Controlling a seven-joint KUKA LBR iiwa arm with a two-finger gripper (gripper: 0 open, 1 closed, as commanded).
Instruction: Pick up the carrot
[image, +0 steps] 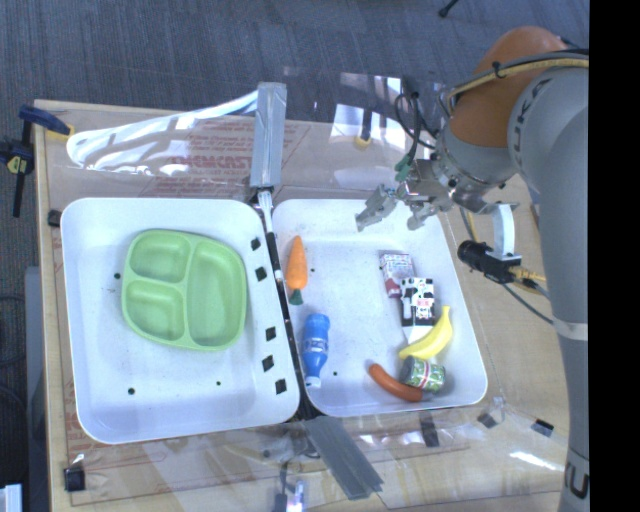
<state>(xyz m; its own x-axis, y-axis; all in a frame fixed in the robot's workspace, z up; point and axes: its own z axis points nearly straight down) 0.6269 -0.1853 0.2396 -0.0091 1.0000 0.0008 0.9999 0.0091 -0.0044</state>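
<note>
Carrot (296, 262) lies in right bin (345, 398), close by its left wall, orange body with green end toward camera. My jaws (400, 208) hang above far edge of same bin, well apart from carrot, spread open, nothing between them. Below carrot: blue bottle (315, 346). Near right wall: small packet (396, 268), black-and-white box (417, 299), banana (431, 338), green can (424, 375), sausage (393, 383). Left bin (90, 400) carries green tray (185, 289) with three sections. Both bins sit on worktop (200, 150).
</note>
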